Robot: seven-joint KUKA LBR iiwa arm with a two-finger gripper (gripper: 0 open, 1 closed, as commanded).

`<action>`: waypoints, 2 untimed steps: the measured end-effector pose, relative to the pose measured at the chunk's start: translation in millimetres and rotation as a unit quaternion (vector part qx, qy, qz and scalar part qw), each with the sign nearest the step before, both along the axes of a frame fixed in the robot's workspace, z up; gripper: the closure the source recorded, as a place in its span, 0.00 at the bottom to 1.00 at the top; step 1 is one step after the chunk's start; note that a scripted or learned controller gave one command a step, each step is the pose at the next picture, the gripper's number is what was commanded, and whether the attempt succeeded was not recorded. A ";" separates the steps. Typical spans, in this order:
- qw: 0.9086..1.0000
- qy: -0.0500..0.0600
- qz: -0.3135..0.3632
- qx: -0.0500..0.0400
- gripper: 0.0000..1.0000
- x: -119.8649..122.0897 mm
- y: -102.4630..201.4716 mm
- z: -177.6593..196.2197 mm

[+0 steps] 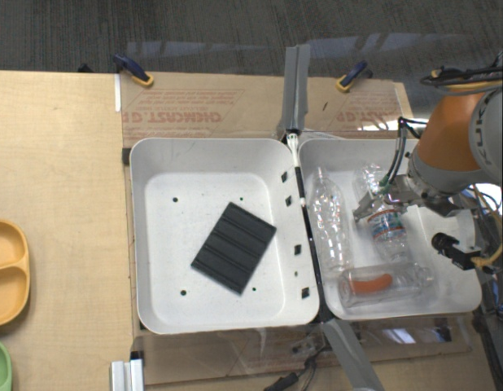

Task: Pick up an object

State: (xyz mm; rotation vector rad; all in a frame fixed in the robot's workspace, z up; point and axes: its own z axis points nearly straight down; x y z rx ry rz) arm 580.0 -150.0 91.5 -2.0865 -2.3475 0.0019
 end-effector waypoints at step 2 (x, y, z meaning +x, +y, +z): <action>1.000 -0.001 0.029 0.000 1.00 13.1 76.0 101.0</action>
